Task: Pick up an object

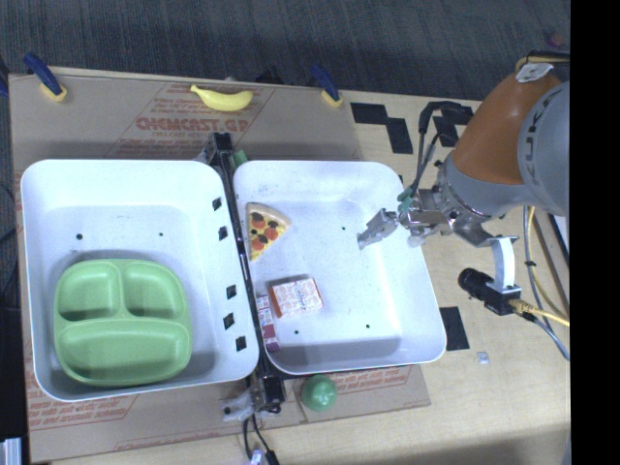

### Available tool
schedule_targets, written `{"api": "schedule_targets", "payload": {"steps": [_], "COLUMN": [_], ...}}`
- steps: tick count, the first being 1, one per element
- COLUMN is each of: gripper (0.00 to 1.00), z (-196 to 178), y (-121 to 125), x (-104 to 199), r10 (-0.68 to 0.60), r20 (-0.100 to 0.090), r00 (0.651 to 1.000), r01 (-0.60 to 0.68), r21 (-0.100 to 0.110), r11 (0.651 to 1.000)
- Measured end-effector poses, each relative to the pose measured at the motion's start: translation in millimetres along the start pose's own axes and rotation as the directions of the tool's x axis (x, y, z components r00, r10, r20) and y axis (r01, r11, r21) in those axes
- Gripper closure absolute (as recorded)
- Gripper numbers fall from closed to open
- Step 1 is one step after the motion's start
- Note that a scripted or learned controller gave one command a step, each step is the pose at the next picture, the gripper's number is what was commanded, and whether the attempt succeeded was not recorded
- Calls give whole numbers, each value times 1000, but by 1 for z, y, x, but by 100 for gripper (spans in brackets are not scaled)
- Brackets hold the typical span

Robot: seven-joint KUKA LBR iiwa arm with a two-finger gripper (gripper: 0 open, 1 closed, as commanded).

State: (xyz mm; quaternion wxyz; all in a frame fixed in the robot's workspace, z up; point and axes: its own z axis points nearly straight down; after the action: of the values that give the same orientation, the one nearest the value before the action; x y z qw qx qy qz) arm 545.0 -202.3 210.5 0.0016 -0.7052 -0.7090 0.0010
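The likeliest targets lie in the right bin: a pizza slice near its upper left corner, close to the divide between the bins, and a small red and white box lower down, left of the bin's centre. The two are near each other but apart, both flat on the bin floor with bare white floor around them.

The jaws sit right of centre in the frame, over the right half of that bin, well apart from both items. Nothing is between them, and whether they are apart or together cannot be told from here. The step in hand looks like the approach, with no grasp yet made.

The next move would call for travel leftward across the bin to one item, jaws spread, then a descent to the floor. The box seems the easier grip, being thicker than the slice.

Elsewhere, a green tray fills the lower part of the left bin; a banana lies on the counter above the bins, and a green ball below them.
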Motion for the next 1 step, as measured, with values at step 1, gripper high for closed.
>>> {"api": "schedule_targets", "payload": {"steps": [1], "gripper": [0], "z": [97], "y": [-13], "x": [97], "r10": [-3], "r20": [-1], "r00": [1000], "r01": [3], "r21": [2], "r11": [1000]}}
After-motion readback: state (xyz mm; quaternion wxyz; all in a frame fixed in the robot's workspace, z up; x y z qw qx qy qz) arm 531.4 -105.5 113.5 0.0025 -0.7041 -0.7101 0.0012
